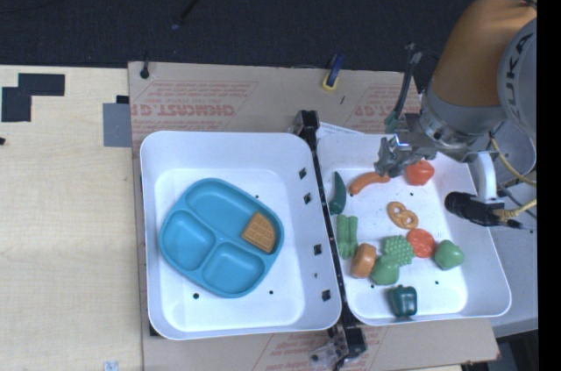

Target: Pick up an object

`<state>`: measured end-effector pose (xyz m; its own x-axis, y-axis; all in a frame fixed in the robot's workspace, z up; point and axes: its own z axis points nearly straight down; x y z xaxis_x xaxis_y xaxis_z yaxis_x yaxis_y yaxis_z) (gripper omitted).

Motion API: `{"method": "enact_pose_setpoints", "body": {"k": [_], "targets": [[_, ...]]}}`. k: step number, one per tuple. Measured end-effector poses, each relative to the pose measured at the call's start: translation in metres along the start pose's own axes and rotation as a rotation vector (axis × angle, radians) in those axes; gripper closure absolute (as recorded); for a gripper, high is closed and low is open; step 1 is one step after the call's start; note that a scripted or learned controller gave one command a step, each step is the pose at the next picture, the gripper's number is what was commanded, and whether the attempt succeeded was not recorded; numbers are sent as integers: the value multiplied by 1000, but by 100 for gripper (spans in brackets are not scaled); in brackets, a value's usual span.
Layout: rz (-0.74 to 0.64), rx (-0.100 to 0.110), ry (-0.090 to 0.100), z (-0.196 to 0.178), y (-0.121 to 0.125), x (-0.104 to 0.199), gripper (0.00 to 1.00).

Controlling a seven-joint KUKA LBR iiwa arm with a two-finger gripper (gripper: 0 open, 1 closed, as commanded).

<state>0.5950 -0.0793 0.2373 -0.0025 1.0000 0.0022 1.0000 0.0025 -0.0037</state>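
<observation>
The surface [61,211] carries two white bins side by side. The left bin [175,152] holds a blue divided plate [202,242] with a waffle piece [259,231] in one compartment. The right bin [478,290] holds many small toy foods. The arm [486,53] reaches over the right bin's far side. Its gripper [392,157] is just above an orange carrot [368,181], beside a red tomato [420,173]. Whether the gripper is open or closed, I cannot tell. A pretzel [401,215] lies near the middle.

Single fixed camera mounted above the pale wooden table [61,211], angled downward, covering both shallow white plastic bins [166,154].
</observation>
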Motion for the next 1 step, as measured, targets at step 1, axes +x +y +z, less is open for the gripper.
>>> {"method": "enact_pose_setpoints", "body": {"k": [1], "targets": [[1, 3, -1, 14, -32, 47, 100]]}}
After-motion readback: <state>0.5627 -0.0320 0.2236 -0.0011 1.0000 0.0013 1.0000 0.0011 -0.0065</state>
